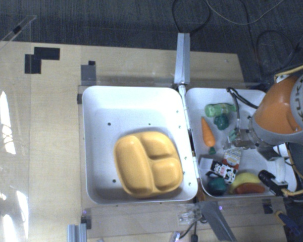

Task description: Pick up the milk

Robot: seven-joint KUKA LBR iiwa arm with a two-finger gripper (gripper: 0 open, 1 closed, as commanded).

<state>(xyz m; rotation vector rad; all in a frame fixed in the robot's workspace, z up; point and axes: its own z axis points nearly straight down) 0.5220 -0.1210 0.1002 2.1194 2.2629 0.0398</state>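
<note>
The milk (225,171), a small carton with black-and-white patches, lies tilted in the right bin (197,130), near that bin's front wall. Taking the milk as the landmark: a dark green round item (216,185) touches its front-left side, a yellow banana (246,177) and a red pepper (249,188) lie just to its right along the front wall, and a small orange-and-white packet (232,157) sits just behind it. An orange carrot (208,132) lies farther behind and to the left, close to the wall dividing the bins, and a green bottle (218,109) with a teal item (221,121) beside it rests well behind. The gripper (241,135) hangs behind and slightly right of the milk, above the packet, apart from the carton; whether its fingers are apart or together cannot be told. The grey arm with its orange band (278,110) covers the bin's right side. Bare floor shows mainly between carrot and gripper. Left of the milk, past the wall, the left bin (106,105) holds a yellow divided tray (148,162) with bare white floor behind it.
</note>
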